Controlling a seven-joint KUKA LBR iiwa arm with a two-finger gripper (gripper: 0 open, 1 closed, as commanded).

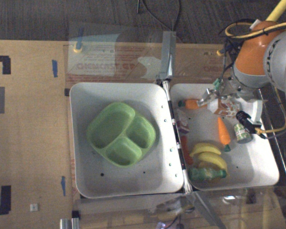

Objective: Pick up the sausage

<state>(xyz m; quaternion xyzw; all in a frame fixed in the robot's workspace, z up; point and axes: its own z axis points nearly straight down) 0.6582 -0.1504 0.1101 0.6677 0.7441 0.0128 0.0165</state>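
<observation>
The arm reaches in from the right over the right bin [269,168], its gripper [218,95] low near the bin's back edge, though I cannot tell whether it is open or closed. The sausage [183,149], thin and reddish, lies along that bin's left wall, just beside the bananas [209,156]; a green divided plate [122,134] sits in the left bin [86,175]

The arm [276,51] is pale grey with a glossy, rounded orange band [252,56] above the wrist. Yellow and black cables [243,28] loop over that band, and a thin black cable [267,128] curls out beside the jaws.
</observation>
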